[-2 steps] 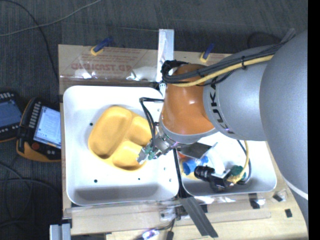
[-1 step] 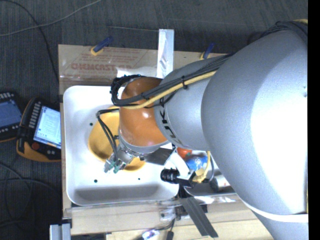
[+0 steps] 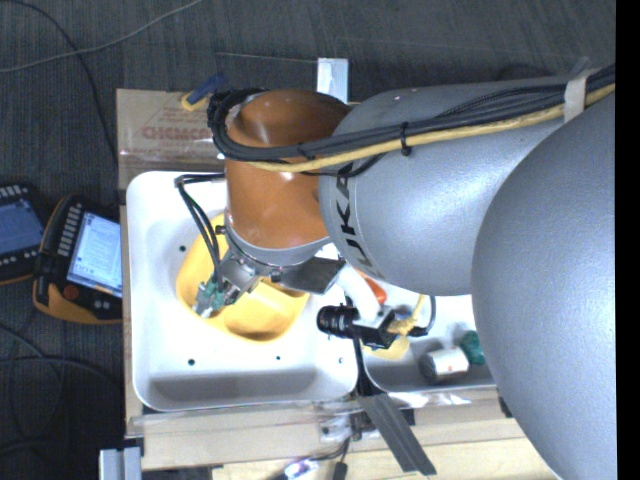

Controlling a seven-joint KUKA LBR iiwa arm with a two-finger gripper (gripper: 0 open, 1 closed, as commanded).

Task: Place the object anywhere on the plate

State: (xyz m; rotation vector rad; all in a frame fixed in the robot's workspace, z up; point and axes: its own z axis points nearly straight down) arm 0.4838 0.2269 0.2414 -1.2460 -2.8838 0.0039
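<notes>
A: Closest to the lens is the grey arm [image 3: 480, 168], sweeping in from three o'clock and covering most of the right bin [image 3: 440, 373]. Its orange band [image 3: 275, 168] sits right over the left bin [image 3: 160, 268].

B: And the claw [image 3: 212, 296]?

A: It hangs at the low end of the wrist, over the nine o'clock edge of the yellow plate [image 3: 255, 313], which lies in the left bin. The tip looks greenish, but it is too small and blurred; whether the claw is apart, together or clamped on something, I cannot tell.

B: So where is the object?

A: I can't pin it down. There may be something green at the tip, which would fit a carried piece held above the plate for release, but that is a guess. In the right bin, toward four o'clock of the plate, lie a grey cylinder [image 3: 443, 364], a small teal piece [image 3: 470, 348] just beside it, and an orange piece [image 3: 374, 290] near the dividing wall.

B: Why the wrist so far left?

A: I'd judge it is lined up over the plate, since anywhere on it counts. Being near the rim risks a drop rolling off into the bin.
</notes>
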